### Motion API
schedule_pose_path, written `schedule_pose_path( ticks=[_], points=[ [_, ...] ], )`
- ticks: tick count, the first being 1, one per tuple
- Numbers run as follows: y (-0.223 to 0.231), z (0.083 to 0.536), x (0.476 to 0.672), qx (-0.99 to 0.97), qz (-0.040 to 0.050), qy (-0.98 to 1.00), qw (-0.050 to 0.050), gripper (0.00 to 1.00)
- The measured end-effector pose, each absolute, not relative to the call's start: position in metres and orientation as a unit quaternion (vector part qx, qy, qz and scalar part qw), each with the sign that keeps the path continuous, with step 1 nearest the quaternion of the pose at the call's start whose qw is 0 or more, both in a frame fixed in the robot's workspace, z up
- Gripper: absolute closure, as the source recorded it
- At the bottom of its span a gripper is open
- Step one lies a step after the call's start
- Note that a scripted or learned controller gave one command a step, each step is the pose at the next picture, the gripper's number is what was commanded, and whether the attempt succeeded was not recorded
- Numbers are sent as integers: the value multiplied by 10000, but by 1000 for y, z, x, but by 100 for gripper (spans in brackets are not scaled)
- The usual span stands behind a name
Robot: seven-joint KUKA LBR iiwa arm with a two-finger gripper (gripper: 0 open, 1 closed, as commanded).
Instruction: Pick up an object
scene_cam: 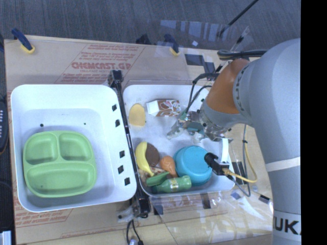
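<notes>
- Objects you are choosing from are all lying in the right bin [134, 93], while the left bin [20, 98] is holding a green divided plate [60, 163] on its floor.
- Looking across the counter [76, 60], you are seeing brown printed cardboard under both bins, with a blue clamp [23, 41] at its far left corner.
- Moving into the right bin, a pale yellow round piece [137, 115] is sitting near the left wall, and a small white and brown carton [163, 106] is lying just beside it toward the back.
- Along the front of that bin, a banana [143, 158] is lying next to an orange lump [168, 164], and a green bottle [172, 184] is lying on its side against the front wall.
- A blue bowl [194, 165] is resting just right of the orange lump, touching the bottle.
- Your gripper [185, 125] is hanging low over the middle of the right bin, between the carton and the bowl; you cannot tell whether the jaws are parted or closed, and nothing is visibly between them.
- The grey arm [271, 96] with its orange band is reaching in from the right.
</notes>
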State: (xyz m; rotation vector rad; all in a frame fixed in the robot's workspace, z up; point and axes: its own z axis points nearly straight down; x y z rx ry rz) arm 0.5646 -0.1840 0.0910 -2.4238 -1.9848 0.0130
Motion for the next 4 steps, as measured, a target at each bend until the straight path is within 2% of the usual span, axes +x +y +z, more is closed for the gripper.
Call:
schedule_pose_path(
  ticks=[1, 2, 3, 4],
  points=[
    [-154, 86, 646, -8112, 237, -5840, 201, 0],
    [-151, 97, 649, -8080, 193, -5885, 189, 100],
    [-150, 96, 648, -8074, 210, -5893, 203, 0],
    [-149, 106, 648, -8042, 232, -5935, 217, 100]
  ],
)
